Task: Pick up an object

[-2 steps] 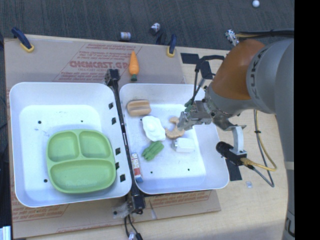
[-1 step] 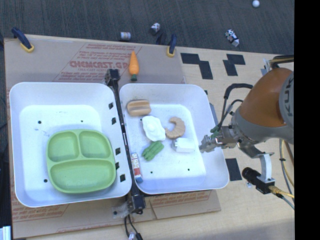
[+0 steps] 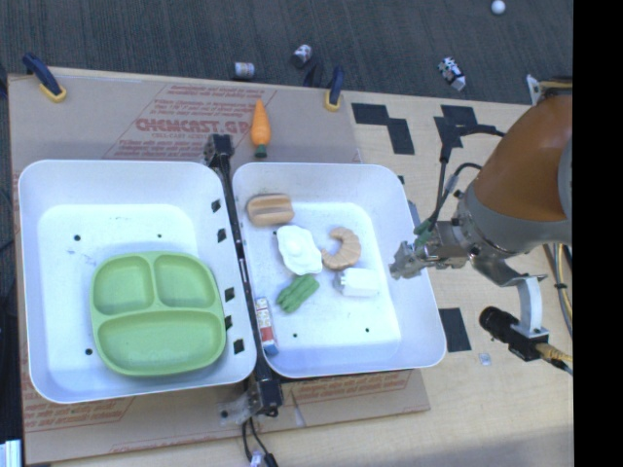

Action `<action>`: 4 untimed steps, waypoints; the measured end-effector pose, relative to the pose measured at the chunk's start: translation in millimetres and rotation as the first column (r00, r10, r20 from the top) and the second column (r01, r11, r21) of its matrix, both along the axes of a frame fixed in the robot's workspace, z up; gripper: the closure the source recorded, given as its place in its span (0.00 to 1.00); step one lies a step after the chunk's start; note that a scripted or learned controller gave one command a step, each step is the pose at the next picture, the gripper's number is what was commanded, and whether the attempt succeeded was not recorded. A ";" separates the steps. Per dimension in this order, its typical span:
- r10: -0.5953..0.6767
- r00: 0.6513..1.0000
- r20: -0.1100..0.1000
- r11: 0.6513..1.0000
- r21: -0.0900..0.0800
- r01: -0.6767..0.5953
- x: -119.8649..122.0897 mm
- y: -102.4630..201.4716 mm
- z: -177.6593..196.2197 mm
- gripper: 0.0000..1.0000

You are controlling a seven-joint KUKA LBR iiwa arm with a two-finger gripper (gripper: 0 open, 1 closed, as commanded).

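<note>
From the camera above, we see the gripper (image 3: 404, 263) hanging over the right rim of the right bin (image 3: 421, 311), at the end of the grey arm (image 3: 506, 217) that comes in from the right. We cannot tell whether it is wide or narrow; it is too small and dark against the rim, and nothing shows held in it.

The task names no one thing, so we take the nearest candidates in the right bin. A white block (image 3: 358, 282) lies closest to the gripper, just left of it. Touching its far side is a tan croissant (image 3: 342, 248), and left of that a white lump (image 3: 298, 251). A bun (image 3: 270, 208) lies farther back, a green pod (image 3: 297, 292) nearer, and a small tube (image 3: 264, 321) lies against the left wall.

The risks, as we judge them: the block, croissant and lump are crowded, so a descent there could land on two at once or push one aside. A descent from where the gripper hangs could strike the rim. The tube sits too tight to the wall for a clean grasp.

The block's long axis runs left to right. The pod's long axis runs from near-left to far-right, and it stands clear of its neighbours.
</note>
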State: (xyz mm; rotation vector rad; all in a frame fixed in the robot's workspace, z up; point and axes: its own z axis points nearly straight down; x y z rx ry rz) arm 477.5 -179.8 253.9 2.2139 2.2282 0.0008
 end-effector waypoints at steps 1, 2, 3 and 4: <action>0.001 1.000 -0.004 1.000 0.000 -0.001 91.1 -30.5 -34.7 1.00; 0.000 1.000 -0.004 1.000 0.000 0.000 34.4 -10.7 -58.1 1.00; -0.001 1.000 -0.001 1.000 0.001 0.001 155.4 4.9 -54.6 1.00; -0.001 1.000 -0.004 1.000 0.000 0.001 92.5 39.7 -49.1 1.00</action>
